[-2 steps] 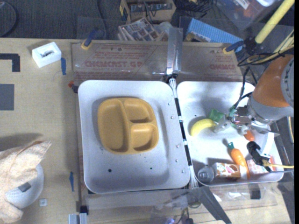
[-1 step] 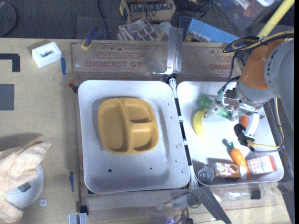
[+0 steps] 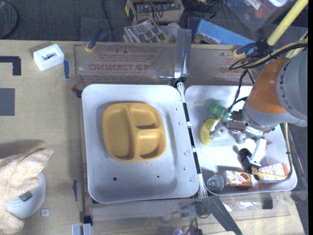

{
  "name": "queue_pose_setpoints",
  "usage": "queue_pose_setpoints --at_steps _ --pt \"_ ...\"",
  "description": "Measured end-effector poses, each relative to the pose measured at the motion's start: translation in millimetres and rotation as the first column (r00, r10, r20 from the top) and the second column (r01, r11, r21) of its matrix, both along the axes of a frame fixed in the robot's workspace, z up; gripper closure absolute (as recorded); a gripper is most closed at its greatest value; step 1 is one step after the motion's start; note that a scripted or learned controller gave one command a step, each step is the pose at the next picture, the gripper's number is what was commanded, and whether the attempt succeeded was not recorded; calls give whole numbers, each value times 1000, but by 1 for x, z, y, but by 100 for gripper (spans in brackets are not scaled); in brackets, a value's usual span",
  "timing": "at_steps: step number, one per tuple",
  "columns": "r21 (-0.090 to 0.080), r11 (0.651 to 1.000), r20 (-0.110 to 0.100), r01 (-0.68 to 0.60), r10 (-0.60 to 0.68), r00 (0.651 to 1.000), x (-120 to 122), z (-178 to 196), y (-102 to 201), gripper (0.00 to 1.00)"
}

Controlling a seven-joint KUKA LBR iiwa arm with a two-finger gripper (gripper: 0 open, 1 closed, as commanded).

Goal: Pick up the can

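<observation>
The can lies on its side along the front edge of the right bin, silver end toward the bin's front left corner, orange label facing up. My gripper hangs over the middle of that bin, behind the can and well apart from it. It is right beside a yellow fruit-shaped piece and nothing shows in its grasp. The grey arm with its orange band reaches in from the right.
A green object sits behind the yellow piece. An orange and white packet lies just right of the can at the front edge. The left bin holds a yellow divided plate.
</observation>
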State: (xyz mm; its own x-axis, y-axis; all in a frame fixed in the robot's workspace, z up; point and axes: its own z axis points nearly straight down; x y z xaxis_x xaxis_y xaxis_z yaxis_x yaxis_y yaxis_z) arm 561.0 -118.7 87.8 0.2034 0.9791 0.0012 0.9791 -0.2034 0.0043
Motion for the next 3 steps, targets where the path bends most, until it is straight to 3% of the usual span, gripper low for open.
queue_pose_setpoints --at_steps 1,2,3 --pt "1 986 -1 165 -165 986 -53 0 -37 0" --pt "-2 994 1 108 -108 994 29 -1 -47 0" --pt "0 976 2 219 -219 976 -34 0 -19 0"
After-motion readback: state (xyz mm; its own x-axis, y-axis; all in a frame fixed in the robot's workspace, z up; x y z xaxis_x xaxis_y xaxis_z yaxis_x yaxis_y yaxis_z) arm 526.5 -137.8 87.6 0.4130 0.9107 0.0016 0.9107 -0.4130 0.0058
